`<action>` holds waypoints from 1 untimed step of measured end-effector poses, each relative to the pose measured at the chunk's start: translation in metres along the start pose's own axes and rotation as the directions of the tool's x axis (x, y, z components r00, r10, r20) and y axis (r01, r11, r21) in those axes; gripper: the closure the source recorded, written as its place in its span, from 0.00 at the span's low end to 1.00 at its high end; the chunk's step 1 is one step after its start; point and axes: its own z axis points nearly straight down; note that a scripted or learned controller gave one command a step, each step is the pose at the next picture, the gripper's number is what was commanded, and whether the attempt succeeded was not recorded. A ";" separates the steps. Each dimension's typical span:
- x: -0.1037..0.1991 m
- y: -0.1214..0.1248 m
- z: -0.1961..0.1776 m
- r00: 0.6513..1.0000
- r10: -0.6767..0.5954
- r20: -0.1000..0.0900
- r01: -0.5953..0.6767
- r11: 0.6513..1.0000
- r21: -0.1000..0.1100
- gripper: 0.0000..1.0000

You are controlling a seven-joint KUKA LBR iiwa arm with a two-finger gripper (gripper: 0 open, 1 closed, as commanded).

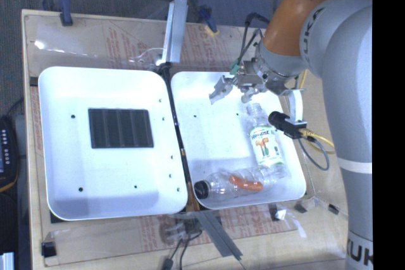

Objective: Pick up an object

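Observation:
The right bin (209, 136) holds two clear plastic bottles. One, with a white label printed in green and orange (265, 143), lies along the bin's right side with its neck pointing to the far edge. The other bottle (237, 184), with a black cap and an orange label, lies along the near wall. My gripper (232, 92) hangs over the far part of the right bin, just left of the white-labelled bottle's neck. Its fingers are spread open with nothing between them.
The left bin (63, 161) has a dark ribbed rectangle (120, 128) on its floor. A metal divider bar (173, 31) stands behind the gap between the bins. Cables and a black connector (286, 124) hang by the wrist over the right bin's right rim.

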 end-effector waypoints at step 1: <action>-0.051 -0.023 0.043 0.991 0.130 0.000 -0.130 0.991 -0.001 0.00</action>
